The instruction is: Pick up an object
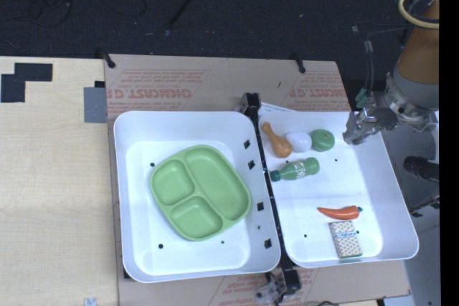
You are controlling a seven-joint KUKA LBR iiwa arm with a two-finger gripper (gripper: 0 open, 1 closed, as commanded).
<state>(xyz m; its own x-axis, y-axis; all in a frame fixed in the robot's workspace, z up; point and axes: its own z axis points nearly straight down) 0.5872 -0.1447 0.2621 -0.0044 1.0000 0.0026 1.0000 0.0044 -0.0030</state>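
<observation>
Gripper (356, 127) at right bin's (391, 175) upper-right edge, finger state unclear, holding nothing visible; green bottle (295, 170), red chili (338, 211), carton (346, 238) in bin; green tray (200, 191) left.

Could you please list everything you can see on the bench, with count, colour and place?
Bins: two, white, side by side on the bench.
Divided plate: one, green, in the left bin.
Drumstick-shaped toy: one, orange-brown, right bin, far left corner.
Egg-like object: one, white, beside the drumstick-shaped toy.
Round object: one, green, right of the egg-like object.
Bottle: one, green, lying mid right bin.
Chilli pepper: one, red-orange, right bin, nearer side.
Small box: one, patterned, near corner of the right bin.
Arm: one, grey and orange, at right.
End effector: one, over the right bin's far right edge.
</observation>
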